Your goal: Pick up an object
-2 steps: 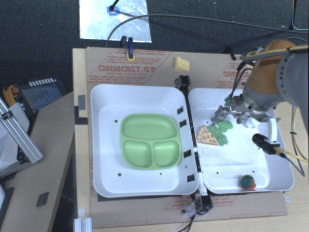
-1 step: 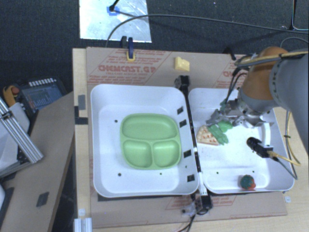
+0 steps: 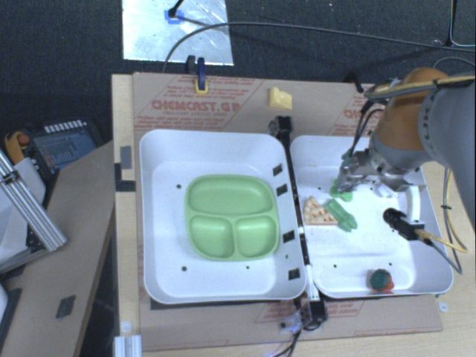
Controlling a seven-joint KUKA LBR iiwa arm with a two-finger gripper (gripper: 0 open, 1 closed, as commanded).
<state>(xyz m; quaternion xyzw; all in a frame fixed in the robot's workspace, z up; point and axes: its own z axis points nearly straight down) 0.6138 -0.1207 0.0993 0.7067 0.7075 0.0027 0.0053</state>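
On my far left sits the left bin (image 3: pixel 160 274), white and shallow. A pale green plate (image 3: pixel 230 216) with three compartments lies flat near its middle. Both bins rest on a brown cardboard sheet (image 3: pixel 223 103) with red print. A blue and yellow clamp (image 3: pixel 199 69) grips its far edge, and a small yellow block (image 3: pixel 280 97) lies on the cardboard beyond the bins, roughly in line with the seam between them.

Past the seam is the right bin (image 3: pixel 349 262), where I am working. Close to its left wall lies a tan wedge (image 3: pixel 316 211) with a criss-cross pattern. A long green piece (image 3: pixel 343 216) lies just beside the wedge on its right, slanting toward the near right. The two look to be touching, or nearly so.

My gripper (image 3: pixel 346 187) comes down from the right onto the far end of that green piece, where a scrap of green shows right at my tip. From this slant I cannot tell whether I am released or clenched, nor whether the piece is truly in my grasp. Most of it lies on the bin floor.

Near the front right corner of the bin, well apart from me, rests a small ball (image 3: pixel 381 279) that is green and red.
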